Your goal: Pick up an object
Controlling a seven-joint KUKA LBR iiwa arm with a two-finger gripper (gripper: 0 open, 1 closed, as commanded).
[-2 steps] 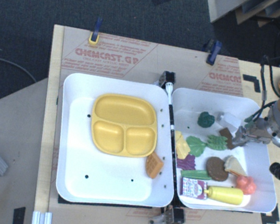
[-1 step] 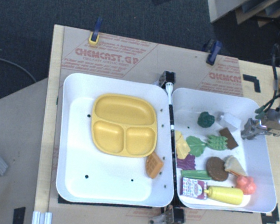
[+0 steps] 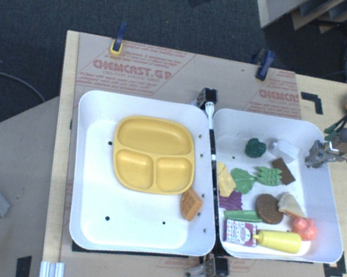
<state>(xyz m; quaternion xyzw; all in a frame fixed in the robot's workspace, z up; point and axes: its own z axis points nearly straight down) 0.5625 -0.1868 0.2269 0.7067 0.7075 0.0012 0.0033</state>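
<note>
The right bin holds several toy foods: a dark green broccoli, a brown bar, green leaves, a round brown cookie, a yellow bottle and a small pink carton. My gripper hangs over the far right part of this bin, just right of a pale whitish piece. I see nothing held in it.
The left bin holds a yellow three-part plate and a tan waffle piece by its right wall. A black divider clamp sits between the bins. Blue clamps grip the board's far edge.
</note>
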